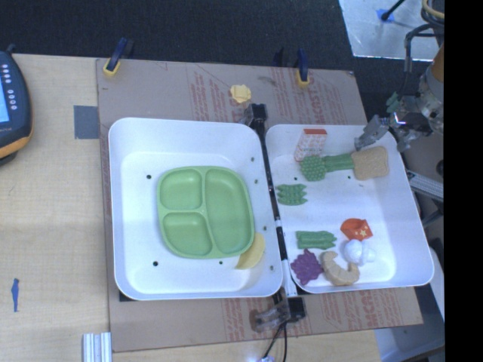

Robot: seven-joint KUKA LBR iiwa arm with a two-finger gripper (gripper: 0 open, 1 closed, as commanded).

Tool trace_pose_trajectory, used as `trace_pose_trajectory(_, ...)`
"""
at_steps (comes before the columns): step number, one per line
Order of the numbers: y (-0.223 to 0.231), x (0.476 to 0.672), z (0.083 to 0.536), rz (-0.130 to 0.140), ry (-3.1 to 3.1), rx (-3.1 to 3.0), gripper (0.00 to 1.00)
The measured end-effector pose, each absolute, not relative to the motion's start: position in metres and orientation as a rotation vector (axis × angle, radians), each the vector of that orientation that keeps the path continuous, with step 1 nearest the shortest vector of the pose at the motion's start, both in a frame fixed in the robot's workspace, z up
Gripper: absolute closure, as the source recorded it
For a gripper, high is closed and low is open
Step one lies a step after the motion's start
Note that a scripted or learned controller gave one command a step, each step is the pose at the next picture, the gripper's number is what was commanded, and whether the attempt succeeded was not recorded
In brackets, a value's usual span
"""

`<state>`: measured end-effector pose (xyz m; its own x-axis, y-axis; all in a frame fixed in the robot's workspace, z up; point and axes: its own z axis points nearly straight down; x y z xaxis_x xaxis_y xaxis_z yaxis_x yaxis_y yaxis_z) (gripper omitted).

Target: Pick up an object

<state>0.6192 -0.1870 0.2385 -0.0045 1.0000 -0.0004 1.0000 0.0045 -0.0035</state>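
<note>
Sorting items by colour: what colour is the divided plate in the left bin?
Light green; the plate shows plainly in the camera view.

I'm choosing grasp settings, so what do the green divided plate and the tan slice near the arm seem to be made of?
Green divided plate: likely hard moulded plastic, smooth with a soft sheen and rounded compartment ridges. Tan slice: looks like toy bread, matte and slightly speckled, perhaps foam or soft plastic; the view leaves that open.

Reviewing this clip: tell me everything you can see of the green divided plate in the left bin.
The green divided plate is pale green, looks like smooth plastic, and has rounded corners. Raised ridges split it into three compartments: two smaller ones on the left and one long one on the right, all bare. It lies flat and right side up on the floor of the left bin, turned slightly askew. A yellow banana-like piece rests against its lower right corner.
</note>
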Motion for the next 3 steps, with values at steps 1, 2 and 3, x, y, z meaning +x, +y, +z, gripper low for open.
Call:
trace_pose_trajectory(1,-0.114,0.649,0.146,0.007,-2.229,-2.203,0.00)
trace_pose_trajectory(2,-0.106,0.658,0.093,0.004,-2.231,-2.213,0.00)
trace_pose_trajectory(3,-0.165,0.657,0.094,0.001,-2.224,-2.224,0.00)
